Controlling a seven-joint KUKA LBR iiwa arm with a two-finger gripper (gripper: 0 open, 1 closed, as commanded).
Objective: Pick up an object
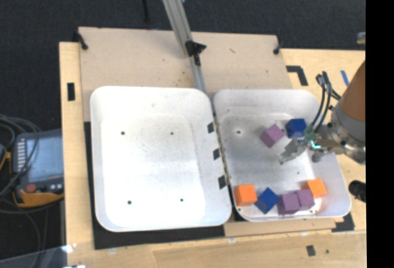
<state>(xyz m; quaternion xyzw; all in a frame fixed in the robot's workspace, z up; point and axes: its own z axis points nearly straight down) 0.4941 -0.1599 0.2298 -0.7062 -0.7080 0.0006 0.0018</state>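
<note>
Two white bins are set side by side on a wooden bench (178,57) over dark carpet.

The gripper (289,153) is seen above the right bin (246,106), just right of a purple block (271,135) and below a blue block (296,127); nothing is seen held, and the spread of the jaws cannot be told. More blocks are gathered along the near edge.

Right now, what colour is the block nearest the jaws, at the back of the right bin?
Blue: the block shows clearly in the camera view.
</note>
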